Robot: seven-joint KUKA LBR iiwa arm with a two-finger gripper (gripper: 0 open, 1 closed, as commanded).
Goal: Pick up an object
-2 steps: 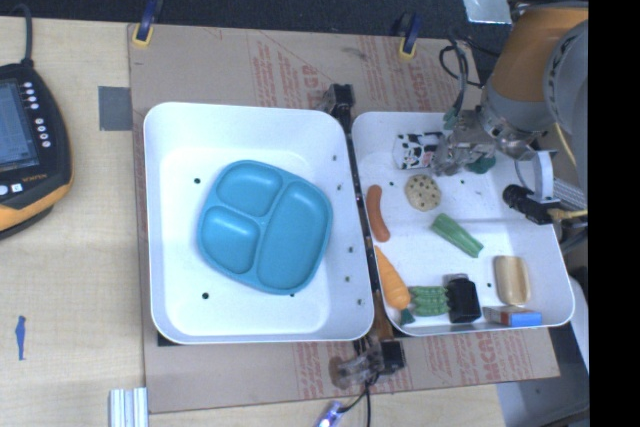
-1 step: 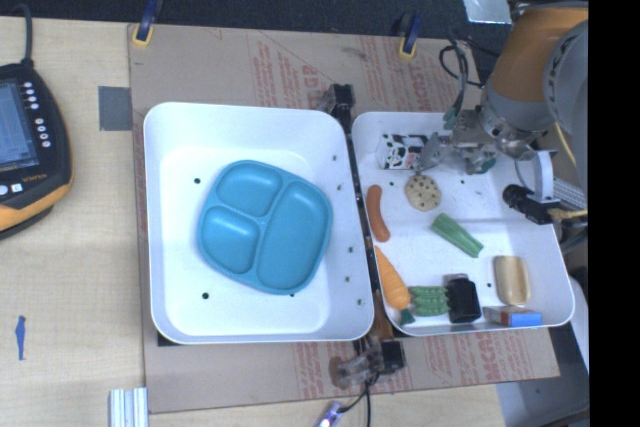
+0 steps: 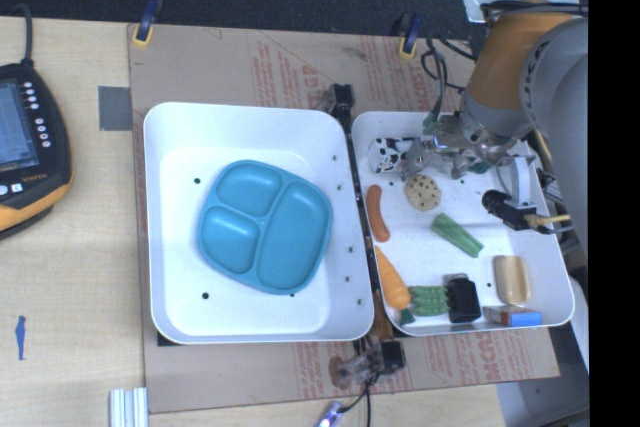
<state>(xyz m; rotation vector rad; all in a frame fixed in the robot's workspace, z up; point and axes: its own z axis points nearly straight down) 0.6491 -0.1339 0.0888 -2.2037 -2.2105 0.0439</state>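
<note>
My gripper [image 3: 436, 158] hangs over the far part of the right bin [image 3: 556, 260], under the grey arm with its orange band. Just left of it lies a black-and-white cow toy [image 3: 388, 153]. A round speckled cookie [image 3: 423, 192] sits directly in front of it. Nothing shows between the fingers. Further forward lie an orange-red sausage [image 3: 377, 213], a green pickle [image 3: 457, 235], a carrot [image 3: 393, 280], a green knobbly piece [image 3: 428, 300], a black block [image 3: 462, 298], a tan bread piece [image 3: 511, 278] and a small blue item [image 3: 517, 318].
The left bin [image 3: 170, 215] holds a blue divided plate [image 3: 265, 226]. A teach pendant [image 3: 25, 145] lies at the bench's left edge. Clamps sit between the bins at the far [image 3: 341, 98] and near [image 3: 365, 365] ends.
</note>
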